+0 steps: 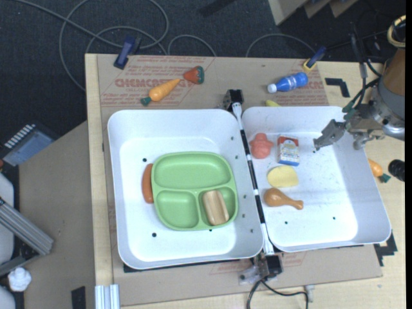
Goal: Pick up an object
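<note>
Cardboard-topped bench (193,79) on dark carpet; two glossy white bins (129,172). Gripper (341,134) fingers spread wide, holding nothing.

Two shallow white plastic bins sit side by side on one cardboard-topped bench (161,76): a left bin (129,134) and a right bin (360,205). The left bin holds three things: one green three-compartment plate (187,172), one tan bread roll (215,206) and one orange-red sausage shape (147,183). The right bin holds four: one pink rounded toy (261,145), one small red, white and blue carton (289,151), one yellow rounded piece (282,176) and one brown drumstick (282,199). Outside the bins lie one orange toy carrot (162,90), one strawberry (194,75) and one blue and white bottle (288,83).
</note>
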You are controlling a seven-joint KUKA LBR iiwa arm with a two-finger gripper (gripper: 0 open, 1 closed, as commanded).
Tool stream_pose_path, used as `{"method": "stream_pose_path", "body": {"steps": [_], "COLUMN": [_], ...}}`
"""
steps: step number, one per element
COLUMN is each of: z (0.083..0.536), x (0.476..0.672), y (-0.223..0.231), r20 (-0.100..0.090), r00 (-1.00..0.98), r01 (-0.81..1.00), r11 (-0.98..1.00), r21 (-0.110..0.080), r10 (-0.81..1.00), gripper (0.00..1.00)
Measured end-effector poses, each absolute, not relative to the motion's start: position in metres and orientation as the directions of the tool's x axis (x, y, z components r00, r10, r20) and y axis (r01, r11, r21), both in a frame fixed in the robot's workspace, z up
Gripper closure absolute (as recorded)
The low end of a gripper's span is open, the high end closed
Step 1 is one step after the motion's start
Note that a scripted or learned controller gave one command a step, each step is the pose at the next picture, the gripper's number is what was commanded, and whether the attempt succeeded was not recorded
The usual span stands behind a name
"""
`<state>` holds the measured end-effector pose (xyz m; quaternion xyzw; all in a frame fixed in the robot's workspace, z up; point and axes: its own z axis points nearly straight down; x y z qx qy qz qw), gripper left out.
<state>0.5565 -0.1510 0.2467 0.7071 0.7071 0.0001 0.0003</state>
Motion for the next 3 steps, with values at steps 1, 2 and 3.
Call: {"method": "stream_pose_path", "body": {"steps": [1, 2, 3], "z": [0.16, 0.101, 0.085], "x": [0.56, 0.553, 0.53], "y": [-0.104, -0.092, -0.096], "r20": [0.001, 0.001, 0.001], "r00": [-0.001, 0.001, 0.001], "r01": [1.0, 1.0, 1.0], "r11": [0.001, -0.001, -0.001], "r21": [-0.003, -0.004, -0.003], "r10": [1.0, 1.0, 1.0], "gripper": [0.0, 0.0, 0.0]}}
